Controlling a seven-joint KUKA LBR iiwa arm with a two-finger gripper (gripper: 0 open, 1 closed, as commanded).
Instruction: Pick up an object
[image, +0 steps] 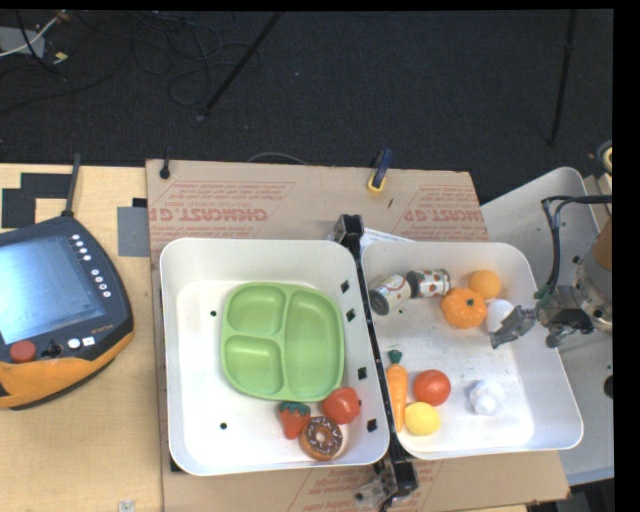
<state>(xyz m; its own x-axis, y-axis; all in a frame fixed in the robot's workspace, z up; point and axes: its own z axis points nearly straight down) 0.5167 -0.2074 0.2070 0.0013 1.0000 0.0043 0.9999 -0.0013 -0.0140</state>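
- Down front, the donut sits in the left bin beside a strawberry, with a green tray behind.
- Over in the right bin, the gripper hangs at the right side, jaws spread, nothing between them.
- Nearest target: the small pumpkin, just left of it. Likely light, hard plastic, slick and round, so pinch across its middle.

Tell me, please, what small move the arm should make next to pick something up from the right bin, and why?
Probably lower the hand and ease it a little left toward the small pumpkin. The hand sits at the right bin's right side with nothing visibly between its fingers, and the pumpkin and a white object lie just beside it, nearer than the tomato or lemon.
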